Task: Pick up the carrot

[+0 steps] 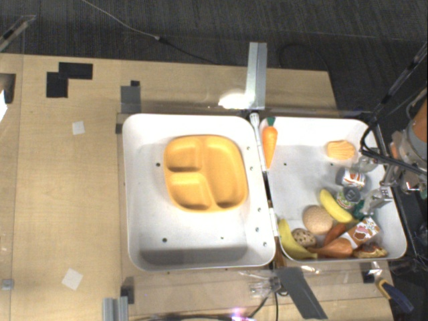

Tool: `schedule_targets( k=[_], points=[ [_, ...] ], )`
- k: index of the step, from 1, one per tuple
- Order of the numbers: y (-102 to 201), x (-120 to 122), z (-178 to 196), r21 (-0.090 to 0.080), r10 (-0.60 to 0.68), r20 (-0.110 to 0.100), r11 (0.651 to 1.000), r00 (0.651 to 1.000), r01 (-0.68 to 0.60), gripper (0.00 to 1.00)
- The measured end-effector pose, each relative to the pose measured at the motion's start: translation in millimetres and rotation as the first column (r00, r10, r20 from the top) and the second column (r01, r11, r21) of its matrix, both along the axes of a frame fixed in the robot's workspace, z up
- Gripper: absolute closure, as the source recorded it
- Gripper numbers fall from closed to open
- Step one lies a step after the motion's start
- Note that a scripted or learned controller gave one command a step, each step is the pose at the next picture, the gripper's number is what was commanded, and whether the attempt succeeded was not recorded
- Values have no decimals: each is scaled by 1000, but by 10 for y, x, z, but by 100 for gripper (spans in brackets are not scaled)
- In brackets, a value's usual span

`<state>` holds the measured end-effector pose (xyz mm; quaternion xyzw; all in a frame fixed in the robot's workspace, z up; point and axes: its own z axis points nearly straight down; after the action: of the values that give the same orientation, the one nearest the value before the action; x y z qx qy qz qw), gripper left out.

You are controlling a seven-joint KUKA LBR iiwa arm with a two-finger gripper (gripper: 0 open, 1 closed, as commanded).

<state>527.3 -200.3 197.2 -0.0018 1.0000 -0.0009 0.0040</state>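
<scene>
Two white bins sit side by side under my camera. My pincer [364, 187] hangs over the right side of the right bin [301, 139], and I cannot tell how wide it stands or whether anything is caught in it; its tip is lost among the clutter there. The carrot [269, 143] lies well away to the pincer's left and farther up the view, against the bin's left wall, green top pointing away from me. Just above the pincer rests a pale orange piece [342, 150]. Right beside it, toward me, I see a banana [334, 206], a tan egg-shaped thing [317, 219], a second banana [293, 241] and a speckled cookie [304, 237]. Farther left, the left bin [140, 199] holds a yellow divided plate [202, 171]
</scene>
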Motion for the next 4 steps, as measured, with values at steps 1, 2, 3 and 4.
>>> schedule_targets(
  k=[1,2,3,4],
  points=[
    [18,394,-791,-3,-31,10,999,999,32,0],
    [924,477,-1079,6,-232,6,973,973,231,0],
    [1199,980,-1085,4,-150,6,989,989,150,0],
    [1125,1024,-1092,8,-631,1,776,776,631,0]
  ],
)
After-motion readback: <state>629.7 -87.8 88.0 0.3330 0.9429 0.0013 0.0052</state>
